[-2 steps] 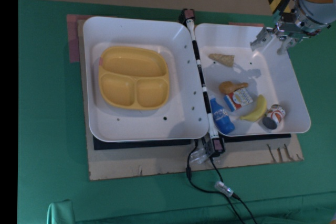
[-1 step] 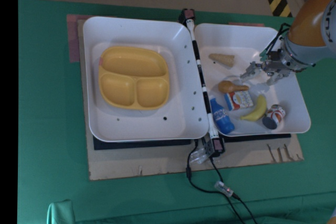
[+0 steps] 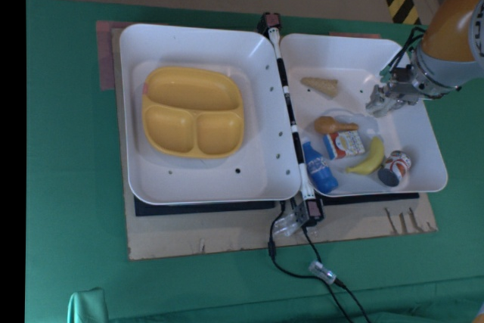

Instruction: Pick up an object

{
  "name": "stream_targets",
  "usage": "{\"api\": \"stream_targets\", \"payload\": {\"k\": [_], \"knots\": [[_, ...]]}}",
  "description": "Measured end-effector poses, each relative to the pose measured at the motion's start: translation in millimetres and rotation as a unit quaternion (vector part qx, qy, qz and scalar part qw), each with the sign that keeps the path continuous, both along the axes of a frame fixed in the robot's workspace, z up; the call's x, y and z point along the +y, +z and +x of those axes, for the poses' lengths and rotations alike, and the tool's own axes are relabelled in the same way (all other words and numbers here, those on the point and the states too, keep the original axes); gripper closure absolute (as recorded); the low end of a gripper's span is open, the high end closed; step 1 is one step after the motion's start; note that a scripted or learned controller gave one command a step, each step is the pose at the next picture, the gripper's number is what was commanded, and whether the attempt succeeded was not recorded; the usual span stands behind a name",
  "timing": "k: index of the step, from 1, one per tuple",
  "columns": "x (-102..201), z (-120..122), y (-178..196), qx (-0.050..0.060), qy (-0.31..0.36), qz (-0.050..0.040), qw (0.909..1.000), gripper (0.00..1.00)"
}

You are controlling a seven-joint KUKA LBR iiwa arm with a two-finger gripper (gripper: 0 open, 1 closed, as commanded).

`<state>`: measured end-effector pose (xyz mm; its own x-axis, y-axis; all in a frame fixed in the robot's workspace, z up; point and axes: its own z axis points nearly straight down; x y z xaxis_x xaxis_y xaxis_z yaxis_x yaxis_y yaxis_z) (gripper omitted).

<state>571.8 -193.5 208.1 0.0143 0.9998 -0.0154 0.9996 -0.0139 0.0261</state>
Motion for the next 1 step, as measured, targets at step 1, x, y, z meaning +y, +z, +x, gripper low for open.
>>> {"api": "stream_targets", "payload": {"k": [1], "knots": [[6.9,68.2,-20.4,0.005,0.005,0.0038,1.0,1.0]]}}
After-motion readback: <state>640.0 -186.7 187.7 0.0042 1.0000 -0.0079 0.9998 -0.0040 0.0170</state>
